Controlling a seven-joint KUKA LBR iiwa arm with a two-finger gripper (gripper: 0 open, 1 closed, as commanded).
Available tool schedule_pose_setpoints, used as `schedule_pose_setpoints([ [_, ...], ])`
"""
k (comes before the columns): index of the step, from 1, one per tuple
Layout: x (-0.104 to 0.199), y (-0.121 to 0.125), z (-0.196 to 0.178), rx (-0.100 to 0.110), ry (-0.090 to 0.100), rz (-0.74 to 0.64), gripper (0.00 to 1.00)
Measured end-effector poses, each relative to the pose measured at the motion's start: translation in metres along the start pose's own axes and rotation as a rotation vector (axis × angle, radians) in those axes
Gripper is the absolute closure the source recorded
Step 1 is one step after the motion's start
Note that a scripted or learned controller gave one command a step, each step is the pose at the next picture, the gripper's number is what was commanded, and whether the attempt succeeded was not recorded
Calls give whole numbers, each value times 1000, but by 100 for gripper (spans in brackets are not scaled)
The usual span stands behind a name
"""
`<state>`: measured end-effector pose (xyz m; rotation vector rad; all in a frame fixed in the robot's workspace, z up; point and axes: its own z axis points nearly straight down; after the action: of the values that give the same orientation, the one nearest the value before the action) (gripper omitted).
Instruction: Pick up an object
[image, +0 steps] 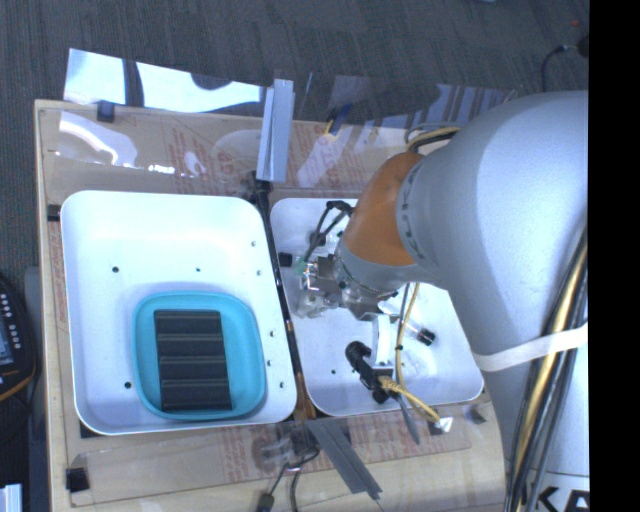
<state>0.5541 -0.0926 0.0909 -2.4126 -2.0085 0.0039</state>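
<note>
There are two white bins on the bench (180, 460), side by side. The left bin (90, 300) is at nine o'clock in the view and the right bin (335, 385) at three.

The left bin holds one thing, a pale blue tray (247, 350) lying flat toward five o'clock of the bin's middle. One dark ridged insert (190, 360) is set inside it, and the ridges run across in about four bands.

The right bin holds one loose thing, a small black piece (425, 337) on the floor at about four o'clock of the bin's middle. It is too small to make out what it is.

One arm (500, 200) reaches in from three o'clock and covers much of the right bin, its orange band (375, 225) above the bin's twelve o'clock half. Its one gripper (312, 280) is low over the right bin at about nine o'clock, near the wall next to the left bin. It is well apart from the tray and from the black piece. I cannot tell how wide it stands, whether it grips anything, or whether it touches the floor, because that spot is a tangle of metal parts.
</note>
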Motion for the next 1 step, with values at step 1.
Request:
schedule_pose_setpoints([
  [1,-10,-49,0,2,0,131,100],
])
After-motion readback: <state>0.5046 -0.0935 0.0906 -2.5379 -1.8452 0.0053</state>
